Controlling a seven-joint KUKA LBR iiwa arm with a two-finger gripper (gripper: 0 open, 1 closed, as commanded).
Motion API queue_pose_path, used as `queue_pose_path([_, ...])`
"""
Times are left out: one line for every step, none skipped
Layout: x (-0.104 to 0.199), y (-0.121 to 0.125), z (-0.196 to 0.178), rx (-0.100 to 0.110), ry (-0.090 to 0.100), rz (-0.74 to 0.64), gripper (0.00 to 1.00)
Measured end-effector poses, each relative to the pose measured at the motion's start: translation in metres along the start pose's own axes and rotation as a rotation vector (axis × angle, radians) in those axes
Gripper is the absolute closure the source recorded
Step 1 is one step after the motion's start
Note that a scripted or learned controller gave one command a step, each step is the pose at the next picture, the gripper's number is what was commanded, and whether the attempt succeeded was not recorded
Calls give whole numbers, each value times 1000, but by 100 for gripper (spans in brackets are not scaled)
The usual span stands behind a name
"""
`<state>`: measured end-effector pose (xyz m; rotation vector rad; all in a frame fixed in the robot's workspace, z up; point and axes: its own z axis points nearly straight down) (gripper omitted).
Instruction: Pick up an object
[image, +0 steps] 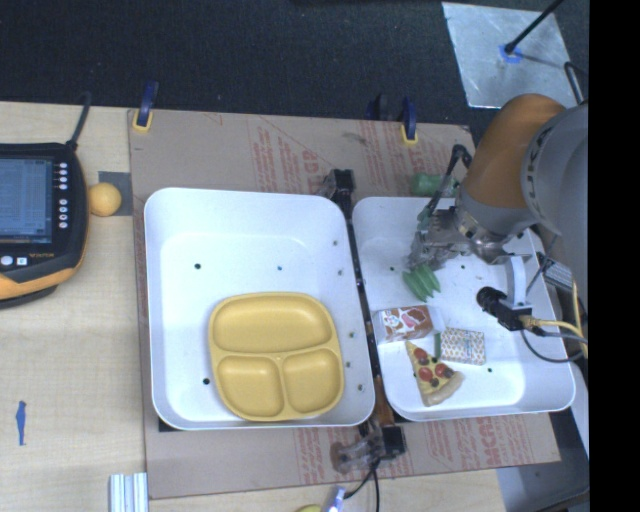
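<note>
The hand (432, 252) reaches down into the right bin (500, 395) from the arm (520, 160), whose orange band and grey body fill the upper right of the view. Its dark metal fingers sit low over the upper left part of that bin, right above a small green object (421, 281) that lies tilted on the white floor; the fingertips appear to meet the top of this green piece, but whether they are closed on it or merely resting against it cannot be told from this angle. Just below the green object, near the bin's left wall, lies a small card with a red and white picture (406, 322). Beside it to the right is a little patterned square packet (463, 346), and below both sits a toy pizza slice (433, 372) with red dots, its point toward the upper left. A black cable fitting (497, 305) hangs off the wrist over the bin's right half. Another green bit (428, 184) rests on the brown board just beyond the bin's far rim. The left bin (180, 240) holds a yellow divided tray (276, 355) in its lower middle part. Farther left on the counter (60, 400) are a yellow ball (104, 198) and a control pendant (35, 225) with a lit screen.
</note>
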<state>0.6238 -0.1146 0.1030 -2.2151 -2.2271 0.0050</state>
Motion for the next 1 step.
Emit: queue_pose_path([64,-28,-90,-1,3,0,100])
